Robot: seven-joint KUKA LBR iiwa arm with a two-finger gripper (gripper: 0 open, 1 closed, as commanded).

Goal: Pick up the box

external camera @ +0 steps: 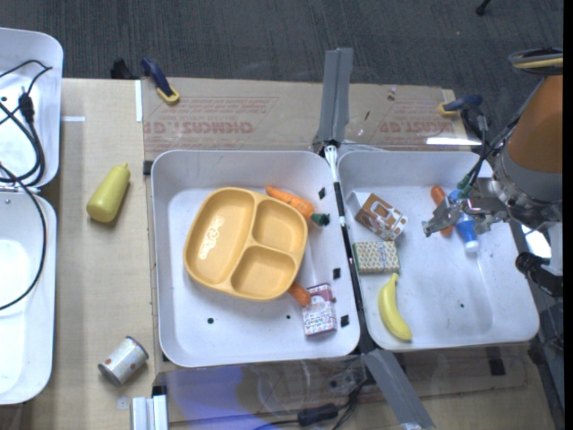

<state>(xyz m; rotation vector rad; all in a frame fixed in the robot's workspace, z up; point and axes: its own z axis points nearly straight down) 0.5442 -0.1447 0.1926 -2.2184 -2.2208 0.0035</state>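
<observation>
1. Worktop [107, 258]: carries two shallow white bins side by side. The landmark for all positions below is the central divider [338, 195] where the two bins meet.
2. Left bin [170, 312]: lies left of the divider. It contains a yellow compartment plate [246, 242], a carrot [291, 202] at the plate's far edge close to the divider, and a small pink-and-white packet [319, 310] just left of the divider near the front wall.
3. Right bin [483, 316]: lies right of the divider. It contains the task object and several smaller items.
4. Arm [537, 133]: enters from the right, well away from the divider, over the right bin's far right part.
5. Box [380, 216]: orange and white, tilted, resting on the right bin floor just right of the divider. It is not lifted.
6. Banana [392, 308]: right of the divider, near the front wall.
7. Patterned block [376, 256]: just right of the divider, between box and banana.
8. Gripper [448, 218]: low over the right bin floor, apart from the box, on the side away from the divider. Whether its fingers are apart or together cannot be told; nothing is visibly clamped.
9. Status: no grasp achieved. Remaining, as judged: approach, closure on the box, lift.
</observation>
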